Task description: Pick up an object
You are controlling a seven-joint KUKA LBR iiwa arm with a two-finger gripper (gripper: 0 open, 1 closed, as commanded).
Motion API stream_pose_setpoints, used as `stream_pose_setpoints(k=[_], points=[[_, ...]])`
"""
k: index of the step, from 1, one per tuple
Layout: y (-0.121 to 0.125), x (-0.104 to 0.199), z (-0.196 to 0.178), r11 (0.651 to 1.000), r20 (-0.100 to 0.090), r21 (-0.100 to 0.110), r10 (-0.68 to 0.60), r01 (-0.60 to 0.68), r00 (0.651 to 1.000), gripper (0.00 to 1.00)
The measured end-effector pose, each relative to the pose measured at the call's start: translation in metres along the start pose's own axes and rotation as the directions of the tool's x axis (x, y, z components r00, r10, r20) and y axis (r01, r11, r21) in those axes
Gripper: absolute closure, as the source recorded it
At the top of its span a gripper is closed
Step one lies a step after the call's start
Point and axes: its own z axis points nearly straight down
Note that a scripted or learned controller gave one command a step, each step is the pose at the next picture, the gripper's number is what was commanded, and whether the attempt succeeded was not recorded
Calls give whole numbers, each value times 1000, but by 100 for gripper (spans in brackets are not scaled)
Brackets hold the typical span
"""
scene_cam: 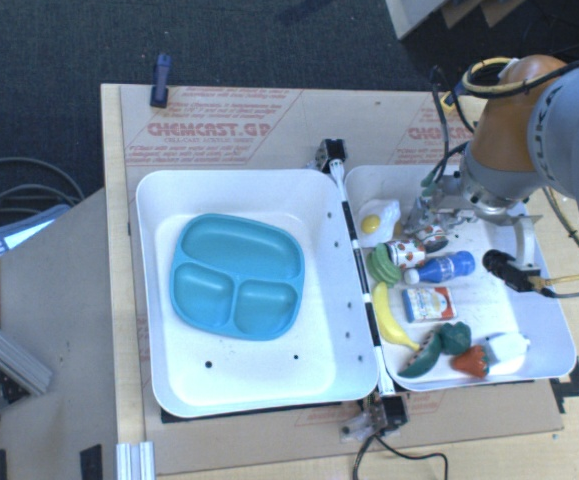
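The gripper [431, 220] hangs low in the right bin [554, 320], just over a small bottle [431, 260] with a blue end; whether it is clamped cannot be told. Near it lie a banana [389, 318], a green toy [447, 342] and a red piece, possibly a pepper [471, 361]. The left bin [159, 268] holds 1 blue divided tray [237, 274].

I have one fixed camera, mounted above the table [269, 118] and looking down at a slant. It sits far enough back that both white bins fit in frame: the left bin [159, 268] fills the centre, the right bin [539, 318] the right side. Dark floor runs across the top of the frame. The arm [524, 118] enters at the upper right.
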Motion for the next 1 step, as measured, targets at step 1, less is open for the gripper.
stream_pose_setpoints(k=[1], points=[[-2,71,-91,1000,-1,-2,-3,3,1000,100]])
